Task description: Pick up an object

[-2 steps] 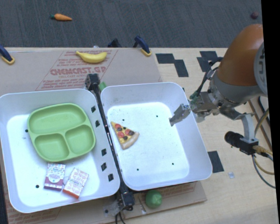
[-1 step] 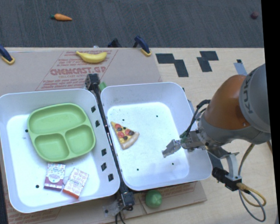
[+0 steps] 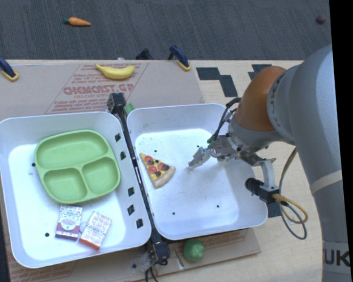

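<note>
A toy pizza slice (image 3: 156, 168) lies flat at the left side of the right bin (image 3: 180, 110). My gripper (image 3: 195, 159) hangs low over the middle of that bin, about a hand's width to the right of the slice and apart from it. It points left, towards the slice. The orange wrist band (image 3: 260, 103) and grey arm come in over the bin's right wall.
The left bin (image 3: 6, 181) holds a green divided plate (image 3: 76, 163) and two small snack packets (image 3: 69, 222) (image 3: 96, 229). A banana (image 3: 116, 69) lies on the cardboard behind the bins. A green ball (image 3: 194, 249) sits in front of them. A carrot (image 3: 79, 21) lies on the floor.
</note>
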### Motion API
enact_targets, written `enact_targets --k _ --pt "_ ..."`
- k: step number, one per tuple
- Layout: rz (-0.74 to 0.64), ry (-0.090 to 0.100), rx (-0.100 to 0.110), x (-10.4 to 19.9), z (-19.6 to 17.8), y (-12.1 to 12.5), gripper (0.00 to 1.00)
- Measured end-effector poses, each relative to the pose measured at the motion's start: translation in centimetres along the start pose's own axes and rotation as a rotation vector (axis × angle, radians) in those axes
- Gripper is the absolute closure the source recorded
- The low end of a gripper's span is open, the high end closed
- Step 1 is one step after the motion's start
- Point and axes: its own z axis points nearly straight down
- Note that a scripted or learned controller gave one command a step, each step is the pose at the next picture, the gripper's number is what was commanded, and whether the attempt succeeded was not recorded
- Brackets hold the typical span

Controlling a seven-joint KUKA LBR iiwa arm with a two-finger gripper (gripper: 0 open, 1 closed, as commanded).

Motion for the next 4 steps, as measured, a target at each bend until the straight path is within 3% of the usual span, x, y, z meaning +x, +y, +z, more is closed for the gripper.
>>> enact_targets --k 1,2,3,4 --pt "0.002 0.001 -0.002 0.0 -0.1 5.3 0.00" --pt "0.002 0.001 -0.003 -0.1 -0.1 6.9 0.00" --pt "0.003 0.000 -0.001 -0.1 -2.8 2.2 0.00" --pt "0.003 0.002 -0.001 0.5 0.0 8.7 0.00"
